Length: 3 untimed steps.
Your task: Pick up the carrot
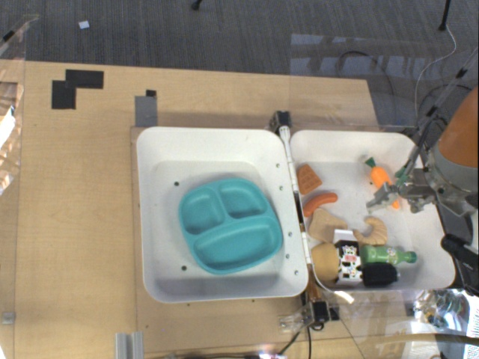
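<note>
The carrot [380, 176] is small and orange with a green top and lies in the upper middle of the right bin [426, 271]. My gripper [394, 200] hangs just below and to the right of it, over the bin floor. The fingers are spread apart with nothing between them. A small orange speck lies on the bin floor under the gripper. The grey arm with its orange band comes in from the right edge.
Further left and lower in the right bin lie a waffle piece [308, 178], a sausage [320, 200], tan wooden pieces [326, 224], a cow-patterned box [346, 262], a green bottle [385, 256] and a black object [379, 275]. The left bin [161, 200] holds a teal divided plate [230, 224].
</note>
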Motion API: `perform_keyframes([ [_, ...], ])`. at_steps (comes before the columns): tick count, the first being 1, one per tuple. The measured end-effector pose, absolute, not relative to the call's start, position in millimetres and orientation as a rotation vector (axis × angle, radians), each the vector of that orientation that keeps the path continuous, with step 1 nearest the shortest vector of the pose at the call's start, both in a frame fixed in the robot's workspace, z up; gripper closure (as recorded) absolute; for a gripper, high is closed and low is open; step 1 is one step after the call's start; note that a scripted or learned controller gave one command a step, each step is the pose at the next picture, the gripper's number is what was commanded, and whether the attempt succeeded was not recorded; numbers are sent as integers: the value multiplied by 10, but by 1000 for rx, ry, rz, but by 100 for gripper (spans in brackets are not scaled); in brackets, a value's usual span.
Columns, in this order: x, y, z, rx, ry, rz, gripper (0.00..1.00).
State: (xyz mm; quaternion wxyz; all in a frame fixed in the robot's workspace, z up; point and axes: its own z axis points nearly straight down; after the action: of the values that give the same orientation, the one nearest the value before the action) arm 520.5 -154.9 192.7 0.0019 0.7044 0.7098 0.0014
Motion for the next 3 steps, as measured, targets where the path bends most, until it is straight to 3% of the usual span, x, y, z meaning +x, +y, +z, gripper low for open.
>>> perform_keyframes([
  [1,5884,-1865,981,2197,2247,-4,0],
  [2,5937,-1858,1162,2182,2244,10,100],
  [3,5422,-1406,898,1861,2511,8,100],
])
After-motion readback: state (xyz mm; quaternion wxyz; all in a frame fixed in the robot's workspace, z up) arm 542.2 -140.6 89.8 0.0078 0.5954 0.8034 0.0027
